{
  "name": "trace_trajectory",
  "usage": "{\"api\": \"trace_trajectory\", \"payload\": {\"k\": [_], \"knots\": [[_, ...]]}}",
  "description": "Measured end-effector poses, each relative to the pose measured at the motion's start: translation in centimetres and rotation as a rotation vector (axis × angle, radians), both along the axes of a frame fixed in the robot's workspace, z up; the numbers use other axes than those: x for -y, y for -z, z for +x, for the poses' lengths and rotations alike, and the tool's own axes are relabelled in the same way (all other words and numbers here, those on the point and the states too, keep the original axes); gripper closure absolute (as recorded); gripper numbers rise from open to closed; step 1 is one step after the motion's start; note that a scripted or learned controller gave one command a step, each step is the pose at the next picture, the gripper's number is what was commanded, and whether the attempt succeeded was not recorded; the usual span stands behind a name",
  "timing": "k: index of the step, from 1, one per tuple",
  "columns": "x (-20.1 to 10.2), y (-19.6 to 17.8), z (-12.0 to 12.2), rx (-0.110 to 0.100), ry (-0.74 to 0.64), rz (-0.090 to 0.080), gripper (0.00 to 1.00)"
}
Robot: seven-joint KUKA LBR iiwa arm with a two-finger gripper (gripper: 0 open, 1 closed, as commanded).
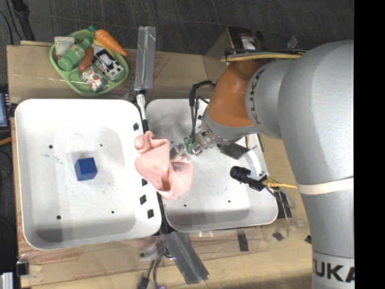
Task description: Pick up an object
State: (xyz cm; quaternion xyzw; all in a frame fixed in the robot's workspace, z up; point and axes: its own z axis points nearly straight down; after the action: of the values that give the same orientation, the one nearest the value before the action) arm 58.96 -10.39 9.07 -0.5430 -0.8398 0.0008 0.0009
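Note:
A crumpled pink cloth (161, 166) lies draped over the wall between the two bins, mostly on the left side of the right bin (240, 212). My gripper (183, 149) is low in the right bin, right against the cloth's upper right edge. The wrist and the orange band above it hide how the gripper meets the cloth. A blue cube (86, 168) sits alone on the floor of the left bin (36, 221), far from the gripper.
A green bowl (66, 77) of toy foods, with a carrot on top, stands beyond the left bin's far edge. A grey bar (144, 59) lies behind the gap between the bins. My arm covers the right bin's right side.

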Motion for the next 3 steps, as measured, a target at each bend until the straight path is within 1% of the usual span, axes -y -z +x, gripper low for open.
{"api": "trace_trajectory", "payload": {"k": [1, 2, 3], "knots": [[-0.3, -0.1, 0.1, 0.001, -0.274, 0.0, 0.0], [-0.3, -0.9, 0.1, 0.001, -0.278, 0.0, 1.0], [-6.6, -11.3, 1.0, 0.004, -0.311, -0.001, 1.0]]}}
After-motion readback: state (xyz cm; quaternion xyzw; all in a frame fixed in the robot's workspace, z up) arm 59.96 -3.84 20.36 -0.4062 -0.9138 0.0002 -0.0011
